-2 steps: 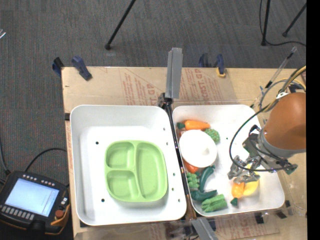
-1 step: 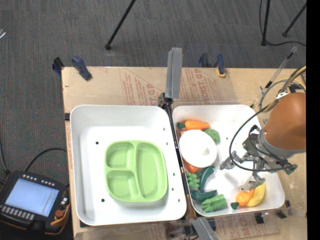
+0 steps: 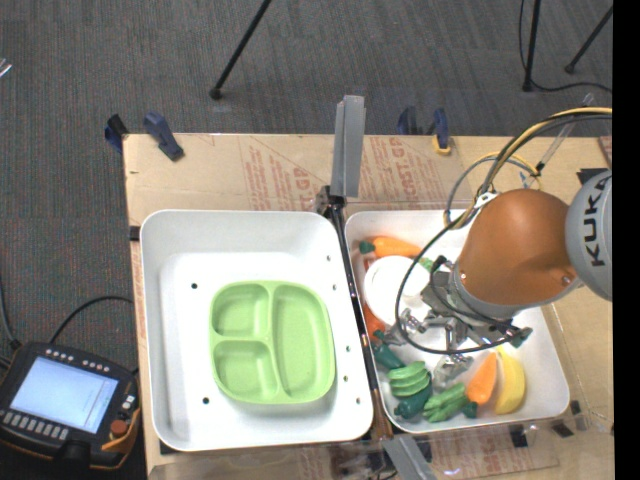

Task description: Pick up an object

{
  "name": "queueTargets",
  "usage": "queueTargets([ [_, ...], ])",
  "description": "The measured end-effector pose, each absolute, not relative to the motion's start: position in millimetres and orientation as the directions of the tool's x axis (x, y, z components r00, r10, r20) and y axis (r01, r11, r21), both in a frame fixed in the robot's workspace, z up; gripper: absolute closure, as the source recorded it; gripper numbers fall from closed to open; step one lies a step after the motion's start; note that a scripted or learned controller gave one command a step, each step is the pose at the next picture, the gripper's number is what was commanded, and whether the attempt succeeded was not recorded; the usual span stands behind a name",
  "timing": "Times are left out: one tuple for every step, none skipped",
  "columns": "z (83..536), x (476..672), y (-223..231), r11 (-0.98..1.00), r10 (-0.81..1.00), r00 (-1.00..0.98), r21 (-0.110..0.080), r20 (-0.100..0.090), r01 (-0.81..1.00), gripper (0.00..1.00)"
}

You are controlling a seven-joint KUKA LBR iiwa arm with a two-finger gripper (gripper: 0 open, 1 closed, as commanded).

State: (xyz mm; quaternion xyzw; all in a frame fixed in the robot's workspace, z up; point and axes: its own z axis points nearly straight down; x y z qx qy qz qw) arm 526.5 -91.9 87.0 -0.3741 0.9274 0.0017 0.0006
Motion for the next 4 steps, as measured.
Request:
queueTargets([
  [87, 554.6, -138, 0.643, -0.765, -0.643, 0.002, -0.003, -0.765, 0.0],
  [88, 551.1, -212, 0.548, -0.836, -0.548, 0.001, -0.004, -0.836, 0.0],
  [87, 534.8, -209, 0.55, -0.835, -0.55, 0.002, -0.004, -0.835, 0.0],
  [87, 515.5, -206, 0.51, -0.86, -0.51, 0.001, -0.005, -0.86, 0.0],
])
